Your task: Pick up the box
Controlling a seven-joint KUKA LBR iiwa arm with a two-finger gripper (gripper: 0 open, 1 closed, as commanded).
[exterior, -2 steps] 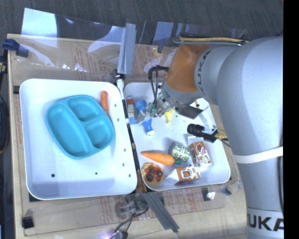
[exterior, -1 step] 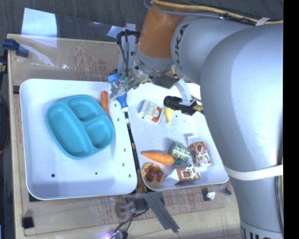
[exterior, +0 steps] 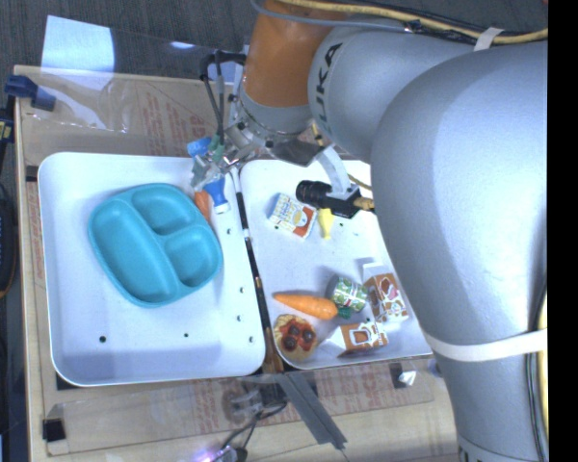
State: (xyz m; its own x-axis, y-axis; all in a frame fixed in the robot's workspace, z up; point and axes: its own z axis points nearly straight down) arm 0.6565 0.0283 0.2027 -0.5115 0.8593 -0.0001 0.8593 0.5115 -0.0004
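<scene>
A small white and yellow box (exterior: pixel 292 216) lies in the upper part of the right bin (exterior: pixel 270 183). Two brown and red cartons (exterior: pixel 386 297) (exterior: pixel 363 337) lie near that bin's lower right corner. My gripper (exterior: pixel 212 168) hangs over the top right corner of the left bin (exterior: pixel 67 287), by the wall between the bins. It is left of the white and yellow box and apart from it. Just below the gripper sits a small orange thing (exterior: pixel 204 204) with a blue and white piece (exterior: pixel 218 191) beside it.
A blue divided plate (exterior: pixel 154 243) fills the middle of the left bin. In the right bin lie a carrot (exterior: pixel 306 305), a green can (exterior: pixel 347 295) and a round dark-topped piece (exterior: pixel 297 336). The arm's big grey body covers the right bin's right side.
</scene>
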